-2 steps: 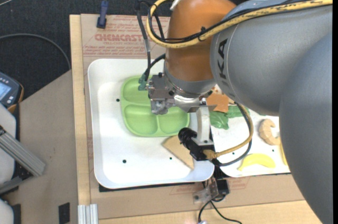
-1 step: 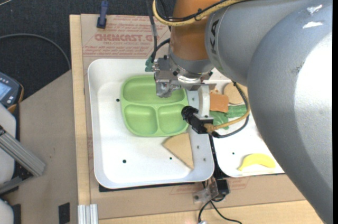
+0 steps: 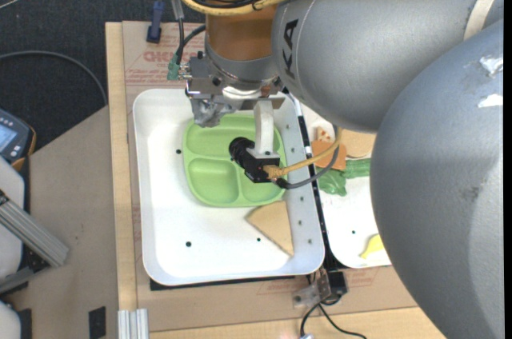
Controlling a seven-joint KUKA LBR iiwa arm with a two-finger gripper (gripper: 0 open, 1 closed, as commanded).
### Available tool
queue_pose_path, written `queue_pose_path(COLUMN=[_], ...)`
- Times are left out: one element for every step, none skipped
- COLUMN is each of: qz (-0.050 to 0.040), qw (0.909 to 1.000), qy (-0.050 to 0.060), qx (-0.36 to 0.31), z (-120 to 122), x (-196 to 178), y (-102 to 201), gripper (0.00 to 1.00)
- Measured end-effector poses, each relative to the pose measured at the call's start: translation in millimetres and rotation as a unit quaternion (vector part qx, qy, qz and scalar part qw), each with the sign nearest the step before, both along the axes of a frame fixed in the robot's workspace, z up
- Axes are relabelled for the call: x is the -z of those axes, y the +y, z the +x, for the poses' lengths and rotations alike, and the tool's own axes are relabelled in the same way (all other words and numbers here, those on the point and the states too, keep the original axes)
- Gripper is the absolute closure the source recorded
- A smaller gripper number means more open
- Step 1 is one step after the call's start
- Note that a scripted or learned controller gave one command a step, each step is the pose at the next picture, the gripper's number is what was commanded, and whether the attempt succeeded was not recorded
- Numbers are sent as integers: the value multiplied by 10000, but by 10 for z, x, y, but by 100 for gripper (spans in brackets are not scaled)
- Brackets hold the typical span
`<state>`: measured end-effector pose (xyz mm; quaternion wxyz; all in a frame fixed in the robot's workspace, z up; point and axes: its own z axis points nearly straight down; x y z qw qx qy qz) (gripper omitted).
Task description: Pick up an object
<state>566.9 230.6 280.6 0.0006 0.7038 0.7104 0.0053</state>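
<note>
- Green divided plastic tray [image 3: 210,177]: the likeliest object for the pick. It lies flat in the left bin [image 3: 168,201], from the bin's centre toward 12 o'clock, with its compartments facing up.
- Gripper [image 3: 206,112]: low over the tray's rim at about 11 o'clock of the tray, at or very near the raised edge. Contact cannot be confirmed from this angle. Whether the gripper is wide or narrow also cannot be told, since the wrist hides it.
- Arm [image 3: 360,49]: reaches in from 3 o'clock; its orange band [image 3: 248,1] stands directly above the gripper.
- Tan triangular wedge [image 3: 272,227]: at about 5 o'clock in the left bin, just beside the tray's lower edge.
- Right bin [image 3: 352,257]: largely covered by the arm. A green item [image 3: 342,179] and a small yellow item [image 3: 372,247] show along its near side.
- Step in hand (judged): the final approach or the grasp at the tray rim; nothing is seen lifted.
- Next move (judged): a firm closure across the thin rim, then a straight lift. A grip at one corner may let the tray tilt or slip.
</note>
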Motion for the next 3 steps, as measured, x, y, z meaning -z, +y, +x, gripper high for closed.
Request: queue_pose_path(qz=[-22,-71,-13], qw=[10000,9999,10000], qy=[53,128,-2], qx=[27,53,45], z=[-755,-927,-274], x=[-312,1565,1943], y=[-50,-83,-46], gripper=[100,100,100])
